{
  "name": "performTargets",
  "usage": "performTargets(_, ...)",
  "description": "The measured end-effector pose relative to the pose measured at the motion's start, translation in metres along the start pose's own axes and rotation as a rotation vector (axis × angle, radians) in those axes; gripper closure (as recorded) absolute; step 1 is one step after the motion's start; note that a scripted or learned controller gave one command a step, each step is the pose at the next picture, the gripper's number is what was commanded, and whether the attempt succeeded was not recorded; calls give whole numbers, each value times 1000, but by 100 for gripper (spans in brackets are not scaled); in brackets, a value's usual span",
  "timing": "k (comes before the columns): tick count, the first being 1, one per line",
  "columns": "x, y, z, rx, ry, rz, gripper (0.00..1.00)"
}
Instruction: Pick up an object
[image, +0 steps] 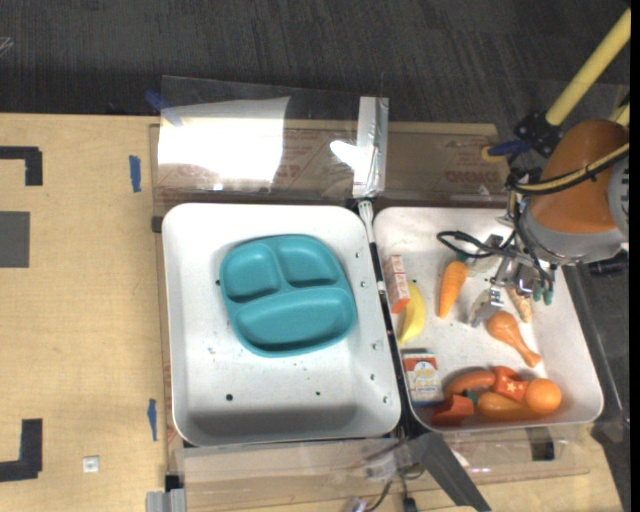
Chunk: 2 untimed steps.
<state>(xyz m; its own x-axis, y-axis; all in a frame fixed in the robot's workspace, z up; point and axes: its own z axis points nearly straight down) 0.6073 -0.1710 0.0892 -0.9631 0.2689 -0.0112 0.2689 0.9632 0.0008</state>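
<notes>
Your jaws (505, 290) are hovering over the right bin (585, 350); I cannot tell their opening. The toy drumstick (512, 336) is lying just at their 6 o'clock, the carrot (452, 286) at 9.

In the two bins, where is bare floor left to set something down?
Left white bin: bare strips around the teal divided plastic plate, widest along its near edge. Right white bin: a bare patch between the yellow toy banana and orange toy carrot; crowded near the end effector and front corner.
</notes>
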Motion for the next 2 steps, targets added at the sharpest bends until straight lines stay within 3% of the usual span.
performTargets(1, 70, -32, -1, 0, 1, 121, 0)
performTargets(2, 16, -60, -23, 1, 0, -132, 0)
